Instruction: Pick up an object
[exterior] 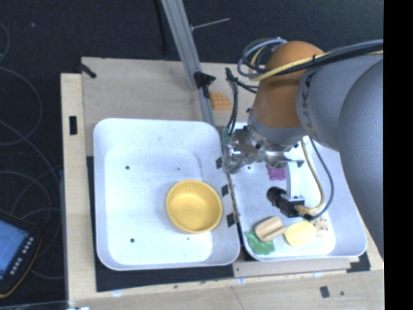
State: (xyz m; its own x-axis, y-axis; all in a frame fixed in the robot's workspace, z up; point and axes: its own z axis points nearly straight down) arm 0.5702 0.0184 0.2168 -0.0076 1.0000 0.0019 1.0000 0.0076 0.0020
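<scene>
My arm [348, 102] is smooth grey with an orange band [284, 89]; black and yellow cables [258, 53] loop above my wrist.

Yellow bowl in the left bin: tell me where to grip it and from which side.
Grip the yellow bowl by its rim, coming straight down from above. It sits upright with its mouth open, so one finger could likely go inside and one outside the thin wall. The left bin leaves room around it.
</scene>
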